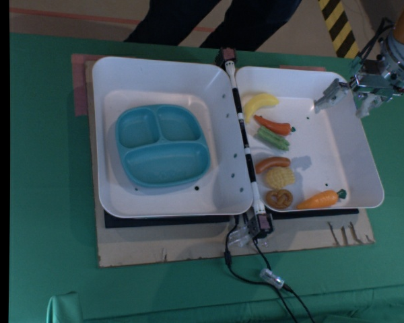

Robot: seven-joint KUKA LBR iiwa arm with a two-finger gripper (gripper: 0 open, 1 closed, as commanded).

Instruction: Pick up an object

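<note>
I am hovering my jaws [345, 99], spread and holding nothing, over the right white plastic bin's [350, 155] far right corner, risking closing on air.

The right bin [343, 153] holds toy foods lying flat: a yellow banana [260, 103], a red pepper [273, 124], a green pod [273, 138], and a sausage [273, 163]. Nearer its front lie corn [280, 177], a pretzel [279, 198] and an orange carrot [320, 199].
</note>
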